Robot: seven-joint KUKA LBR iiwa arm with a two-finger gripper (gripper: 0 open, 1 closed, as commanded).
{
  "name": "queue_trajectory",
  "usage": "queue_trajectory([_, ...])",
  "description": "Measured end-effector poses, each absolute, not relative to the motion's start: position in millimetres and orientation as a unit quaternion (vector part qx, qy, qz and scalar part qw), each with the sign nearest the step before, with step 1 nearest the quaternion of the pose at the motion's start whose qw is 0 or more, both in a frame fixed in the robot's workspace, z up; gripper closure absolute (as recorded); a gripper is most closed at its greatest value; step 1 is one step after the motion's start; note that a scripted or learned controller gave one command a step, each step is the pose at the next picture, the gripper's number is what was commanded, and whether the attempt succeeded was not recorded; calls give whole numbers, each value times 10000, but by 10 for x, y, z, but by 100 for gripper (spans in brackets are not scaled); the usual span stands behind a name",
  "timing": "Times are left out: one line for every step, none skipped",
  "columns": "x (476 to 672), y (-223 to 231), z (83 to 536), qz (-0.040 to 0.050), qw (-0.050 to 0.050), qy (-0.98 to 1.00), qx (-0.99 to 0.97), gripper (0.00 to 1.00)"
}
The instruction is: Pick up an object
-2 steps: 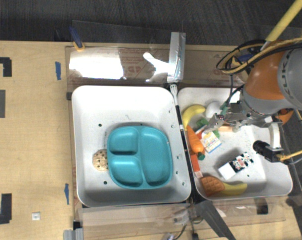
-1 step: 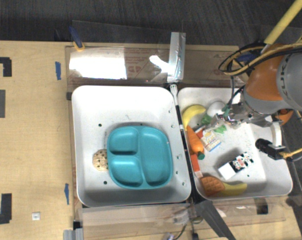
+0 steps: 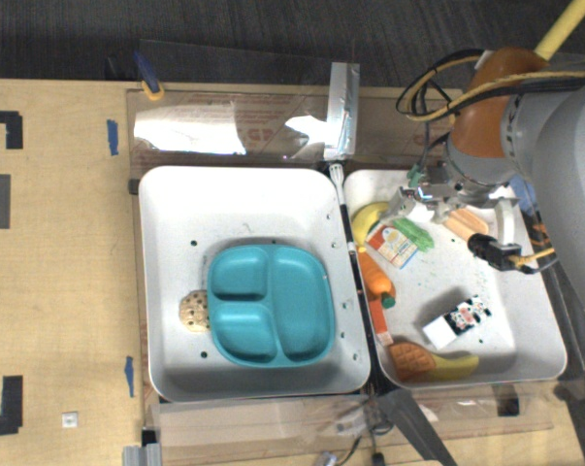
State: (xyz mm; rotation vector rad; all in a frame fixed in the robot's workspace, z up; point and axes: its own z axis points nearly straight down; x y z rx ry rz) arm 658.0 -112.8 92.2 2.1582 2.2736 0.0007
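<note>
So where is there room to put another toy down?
Left bin: bare floor behind the teal tray, toward the far rim. Right bin: a bare patch between the carrot and the black-and-white block. Its far end, under the gripper, is crowded.

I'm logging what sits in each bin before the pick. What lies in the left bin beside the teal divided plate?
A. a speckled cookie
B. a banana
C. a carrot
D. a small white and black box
A: the speckled cookie rests on the floor of the left bin, touching the left edge of the teal divided plate.
</note>
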Motion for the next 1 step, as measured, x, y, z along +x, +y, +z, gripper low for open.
queue_trajectory([6563,-1129,949,38,75,7372,6756,0])
